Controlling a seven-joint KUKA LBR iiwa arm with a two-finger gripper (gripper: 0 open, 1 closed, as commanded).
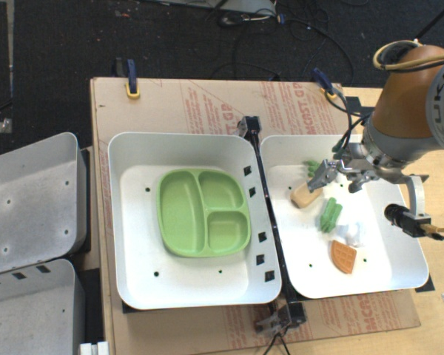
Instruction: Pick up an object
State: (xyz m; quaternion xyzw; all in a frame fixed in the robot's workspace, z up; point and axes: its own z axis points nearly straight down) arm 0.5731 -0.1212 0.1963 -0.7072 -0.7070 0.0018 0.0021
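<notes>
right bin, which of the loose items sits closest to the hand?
The tan block, lying right at the hand. The green piece, the orange wedge and the clear item all lie lower in view.

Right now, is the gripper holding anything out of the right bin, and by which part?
Cannot be told. The gripper sits low over the right bin, just beside the tan block, and no object visibly sits between its fingers.

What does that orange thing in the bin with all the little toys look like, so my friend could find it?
Look in the right-hand white bin, the one the robot arm reaches over. Near its front edge lies the orange piece, flat and wedge-shaped with a rounded end. The green toy and the tan block lie farther back; it alone is orange.
</notes>
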